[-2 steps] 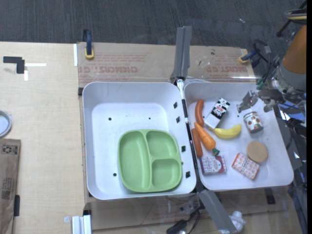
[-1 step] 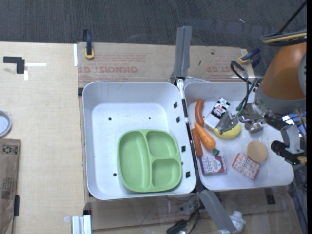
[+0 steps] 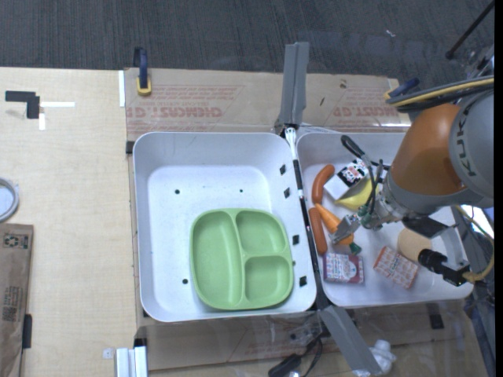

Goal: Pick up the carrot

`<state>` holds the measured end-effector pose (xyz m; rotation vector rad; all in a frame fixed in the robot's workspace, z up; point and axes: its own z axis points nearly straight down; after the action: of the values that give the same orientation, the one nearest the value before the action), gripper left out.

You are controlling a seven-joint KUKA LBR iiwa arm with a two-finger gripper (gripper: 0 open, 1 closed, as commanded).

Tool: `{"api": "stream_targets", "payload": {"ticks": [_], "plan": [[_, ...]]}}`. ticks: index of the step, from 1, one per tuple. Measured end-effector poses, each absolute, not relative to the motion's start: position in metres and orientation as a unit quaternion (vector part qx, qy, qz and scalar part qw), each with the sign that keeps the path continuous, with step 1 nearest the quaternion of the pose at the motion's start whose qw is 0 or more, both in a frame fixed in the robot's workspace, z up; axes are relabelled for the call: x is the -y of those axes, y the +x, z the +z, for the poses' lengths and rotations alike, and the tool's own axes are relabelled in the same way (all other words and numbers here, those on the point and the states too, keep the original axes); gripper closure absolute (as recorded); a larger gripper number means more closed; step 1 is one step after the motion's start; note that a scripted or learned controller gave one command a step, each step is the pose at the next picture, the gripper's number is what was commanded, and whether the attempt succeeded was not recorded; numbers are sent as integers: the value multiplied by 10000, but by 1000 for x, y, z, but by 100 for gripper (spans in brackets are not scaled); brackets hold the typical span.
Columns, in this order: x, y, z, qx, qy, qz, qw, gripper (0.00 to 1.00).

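Orange carrot [image 3: 328, 217] is lying beside the right bin's [image 3: 409, 293] left wall. The pincer [image 3: 347, 230] is hovering over it; whether it is clenched, I cannot tell.

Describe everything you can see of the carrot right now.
The carrot is short, orange and tapered, and looks like a plastic toy. It lies tilted in the right bin, near the dividing wall, between two orange-red hot dogs and below the banana. The gripper sits right at its lower end; a grasp isn't clear.
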<state>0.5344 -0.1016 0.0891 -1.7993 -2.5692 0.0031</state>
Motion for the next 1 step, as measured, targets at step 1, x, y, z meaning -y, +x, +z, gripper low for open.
{"api": "stream_targets", "payload": {"ticks": [1], "plan": [[102, 534, 89, 8191, -5736, 10, 25, 0]]}}
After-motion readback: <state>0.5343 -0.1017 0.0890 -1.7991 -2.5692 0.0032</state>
